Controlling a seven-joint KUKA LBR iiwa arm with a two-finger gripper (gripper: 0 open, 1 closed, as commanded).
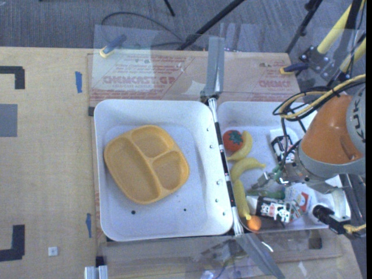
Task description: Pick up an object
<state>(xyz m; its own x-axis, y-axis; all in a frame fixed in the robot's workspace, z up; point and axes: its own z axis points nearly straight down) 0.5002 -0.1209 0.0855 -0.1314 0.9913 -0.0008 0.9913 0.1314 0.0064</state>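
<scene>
Hovering low over the right bin [256,110] in the camera view, the gripper [278,176] sits among clutter: bananas [247,166], a strawberry [233,139], a dark carton [273,208]. Its grip state is impossible to tell. Nothing looks lifted, so picking remains undone. The yellow tray [146,163] lies in the left bin [116,118].

Smooth, matt yellow plastic on the divided tray [146,163]. Glossy, toy-like plastic on the bananas [246,166] and strawberry [233,139]. Matt white bins [116,116]; raw, dull wood on the bench [46,156].
</scene>
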